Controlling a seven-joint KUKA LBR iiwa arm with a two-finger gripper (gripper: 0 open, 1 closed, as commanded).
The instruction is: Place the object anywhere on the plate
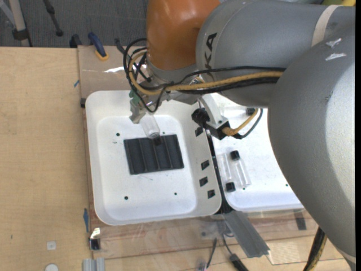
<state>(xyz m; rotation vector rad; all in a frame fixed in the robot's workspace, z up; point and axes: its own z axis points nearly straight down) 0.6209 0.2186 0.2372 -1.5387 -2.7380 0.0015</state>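
The pincer (148,124) hangs over the left bin (107,168), its tips at the upper edge of the dark ribbed plate (154,154). A small clear object (152,130) sits between the fingers — gripped, apparently — just above the plate. What remains, I judge, is lowering and letting go.

two white bins (107,202), wooden bench (39,151)
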